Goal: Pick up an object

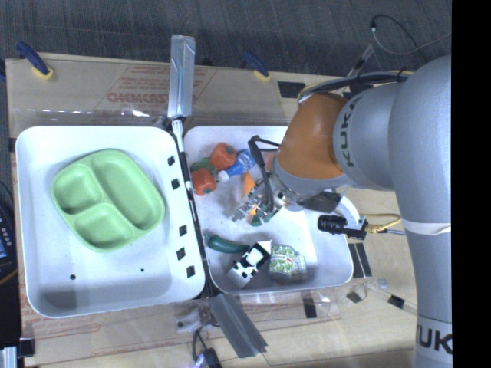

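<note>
We see the arm reaching in from the right of the frame, its gripper low over the middle of the right bin. Whether it is wide, narrow or holding anything, we cannot tell, since the wrist hides it. Candidate objects lie close: orange pieces toward the upper left of that bin, a black-and-white toy and a green patterned item at its lower edge. The green divided plate sits alone in the left bin. We judge that a clean grasp calls for centring on one item, clear of neighbours, then lifting straight up
</note>
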`<state>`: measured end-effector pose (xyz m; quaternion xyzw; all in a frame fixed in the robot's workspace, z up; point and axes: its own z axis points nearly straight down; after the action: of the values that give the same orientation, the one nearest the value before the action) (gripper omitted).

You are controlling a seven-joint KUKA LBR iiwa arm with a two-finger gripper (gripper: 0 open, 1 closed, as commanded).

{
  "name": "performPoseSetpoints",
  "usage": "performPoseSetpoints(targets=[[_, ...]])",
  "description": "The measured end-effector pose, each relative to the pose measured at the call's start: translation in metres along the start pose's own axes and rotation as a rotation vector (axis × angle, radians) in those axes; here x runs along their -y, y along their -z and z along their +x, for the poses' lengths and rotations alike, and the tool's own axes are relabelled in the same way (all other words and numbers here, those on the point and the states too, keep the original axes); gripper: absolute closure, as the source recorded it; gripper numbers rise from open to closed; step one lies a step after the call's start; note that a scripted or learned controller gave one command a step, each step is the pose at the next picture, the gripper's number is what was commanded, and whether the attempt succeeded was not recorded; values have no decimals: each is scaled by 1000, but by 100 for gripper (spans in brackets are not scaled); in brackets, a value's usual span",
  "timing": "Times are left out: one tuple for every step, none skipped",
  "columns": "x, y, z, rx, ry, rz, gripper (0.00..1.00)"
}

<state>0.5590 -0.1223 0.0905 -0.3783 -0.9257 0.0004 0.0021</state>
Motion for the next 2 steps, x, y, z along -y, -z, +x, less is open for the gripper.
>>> performPoseSetpoints(targets=[[1, 8, 1, -4, 4, 3, 100], [-70, 153, 48, 4, 221, -1, 100]])
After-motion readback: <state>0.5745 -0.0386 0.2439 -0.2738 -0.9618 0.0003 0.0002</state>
